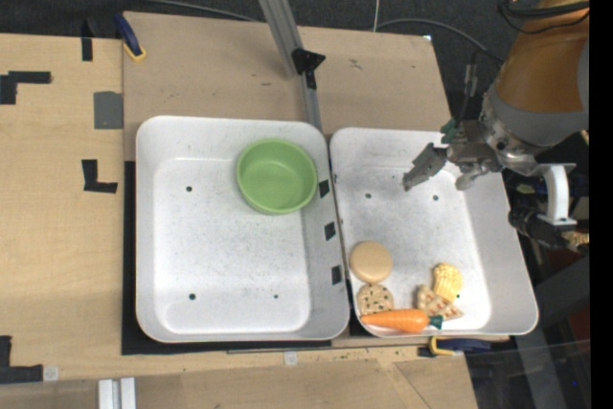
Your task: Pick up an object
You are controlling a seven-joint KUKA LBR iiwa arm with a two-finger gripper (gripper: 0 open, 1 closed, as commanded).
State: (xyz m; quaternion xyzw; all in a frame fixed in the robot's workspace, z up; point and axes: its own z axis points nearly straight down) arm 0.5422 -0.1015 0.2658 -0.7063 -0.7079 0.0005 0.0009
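sitting in the near right corner of the right bin (498,235) is the little pile of toy food: a tan round biscuit-looking piece (371,261), a waffle-ish cracker (374,298) just below it, an orange carrot (402,321) lying flat along the near wall, and a yellow corn piece (445,281) with a small bumpy thing (439,302) tucked under it. all of that is well apart from the gripper (442,170), which hangs over the far half of the same bin, toward its right side, above bare white floor. the food is nearer the camera and a bit left of it. as for the fingers, one dark finger (420,170) sticks out diagonally toward the bin's middle and another stubbier bit sits by the wrist, so it looks spread rather than pinched, with nothing between them and nothing touching. the grey arm (541,62) with its orange band comes in from the right. over in the left bin (163,235) a green bowl (277,175) sits upright near the far right corner, close to the divider.
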